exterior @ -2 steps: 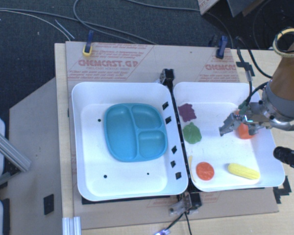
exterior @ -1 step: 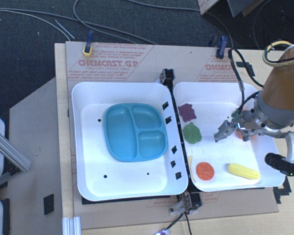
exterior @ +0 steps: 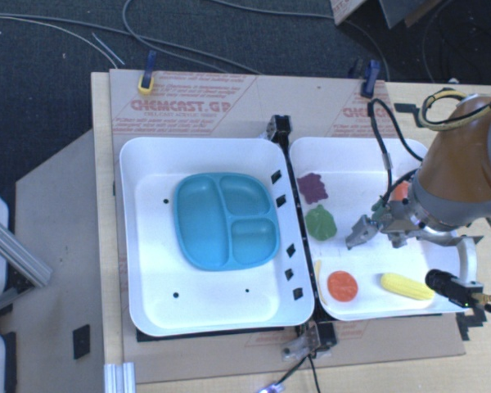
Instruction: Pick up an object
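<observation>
A lumpy green toy (exterior: 320,222) lay just left of the jaws (exterior: 362,234). Their grip could not be told. Bare white bin floor (exterior: 368,188) spread around them.

Arm (exterior: 458,178): orange band over grey wrist, black and yellow cables looped on top, small grey metal claw (exterior: 362,236).

You look down from one fixed camera above the bench (exterior: 188,97), at a slant and from some way off, with both bins (exterior: 139,219) in frame and the arm (exterior: 462,170) entering from the right.

Grey arm (exterior: 462,166), tool (exterior: 362,234) low, leftward
</observation>
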Controlling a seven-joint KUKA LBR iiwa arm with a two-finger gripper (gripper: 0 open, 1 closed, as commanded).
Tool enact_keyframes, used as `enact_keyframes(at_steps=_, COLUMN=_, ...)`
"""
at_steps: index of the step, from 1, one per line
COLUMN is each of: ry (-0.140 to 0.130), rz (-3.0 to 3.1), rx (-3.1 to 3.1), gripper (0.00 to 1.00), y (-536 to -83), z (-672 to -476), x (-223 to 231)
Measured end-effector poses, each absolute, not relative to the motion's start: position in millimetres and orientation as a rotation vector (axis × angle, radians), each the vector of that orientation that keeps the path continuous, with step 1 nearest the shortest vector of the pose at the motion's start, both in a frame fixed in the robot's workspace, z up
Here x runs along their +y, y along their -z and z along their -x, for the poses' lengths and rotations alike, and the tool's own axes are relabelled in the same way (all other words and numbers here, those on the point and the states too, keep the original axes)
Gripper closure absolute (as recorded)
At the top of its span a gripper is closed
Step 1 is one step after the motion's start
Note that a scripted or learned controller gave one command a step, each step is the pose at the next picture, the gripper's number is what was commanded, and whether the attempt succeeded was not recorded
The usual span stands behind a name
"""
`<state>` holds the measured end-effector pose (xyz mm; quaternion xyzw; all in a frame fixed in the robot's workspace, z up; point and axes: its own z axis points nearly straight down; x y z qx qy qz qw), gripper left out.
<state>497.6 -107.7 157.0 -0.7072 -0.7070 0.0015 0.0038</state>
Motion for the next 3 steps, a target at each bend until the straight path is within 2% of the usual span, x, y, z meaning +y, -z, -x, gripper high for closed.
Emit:
enact_keyframes(at_steps=1, ry=-0.004, rz=2.217, rx=-2.216, gripper=0.0, y=-94, z=-498.9, x=-105)
enact_keyframes(at_steps=2, ry=0.001, rz=2.221, rx=-2.218, gripper=1.0, y=-108, z=-499.9, x=-106)
enact_keyframes(at_steps=3, ry=0.003, rz=2.223, rx=-2.223, gripper=1.0, y=-152, z=-495.9, x=-107)
